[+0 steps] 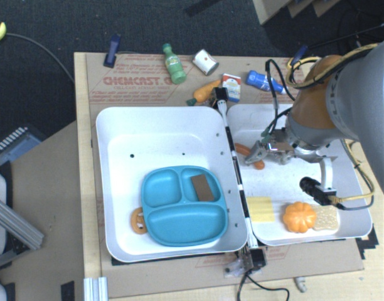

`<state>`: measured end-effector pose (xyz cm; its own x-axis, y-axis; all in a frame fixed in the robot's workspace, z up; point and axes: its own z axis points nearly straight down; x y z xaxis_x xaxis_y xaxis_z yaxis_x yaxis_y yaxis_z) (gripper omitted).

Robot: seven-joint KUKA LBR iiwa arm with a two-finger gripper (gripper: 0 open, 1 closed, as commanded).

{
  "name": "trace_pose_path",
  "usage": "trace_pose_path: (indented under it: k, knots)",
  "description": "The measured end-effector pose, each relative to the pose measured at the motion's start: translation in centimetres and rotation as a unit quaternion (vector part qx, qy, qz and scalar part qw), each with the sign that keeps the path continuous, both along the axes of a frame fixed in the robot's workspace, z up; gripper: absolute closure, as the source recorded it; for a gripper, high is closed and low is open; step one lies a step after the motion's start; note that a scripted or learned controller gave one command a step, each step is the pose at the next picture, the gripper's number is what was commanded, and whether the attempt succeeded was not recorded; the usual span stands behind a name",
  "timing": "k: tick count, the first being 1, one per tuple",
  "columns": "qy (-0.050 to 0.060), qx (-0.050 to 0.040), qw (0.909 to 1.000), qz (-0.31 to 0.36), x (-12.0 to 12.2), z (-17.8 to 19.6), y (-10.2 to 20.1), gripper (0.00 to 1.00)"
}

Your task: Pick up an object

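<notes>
tool over right bin | brown bench | dark floor

One fixed camera looks down aslant on both bins from above.

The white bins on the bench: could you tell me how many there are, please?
2. The left bin holds a blue divided tray; the right bin sits beside it, touching along the middle, with the arm reaching over it.
</notes>
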<state>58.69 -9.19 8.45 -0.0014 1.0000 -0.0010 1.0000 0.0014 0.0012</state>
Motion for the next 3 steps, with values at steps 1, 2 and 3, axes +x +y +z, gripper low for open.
trace_pose_path:
  k: [1, 2, 3]
  knots:
    - [-0.001, -0.0007, 1.0000, 0.000, 0.0, 1.0, 0.0, 1.00]
    - [-0.002, -0.0002, 1.0000, 0.000, 8.1, 10.3, 0.3, 1.00]
    - [-0.001, 0.0008, 1.0000, 0.001, 8.0, 12.1, 7.2, 1.00]
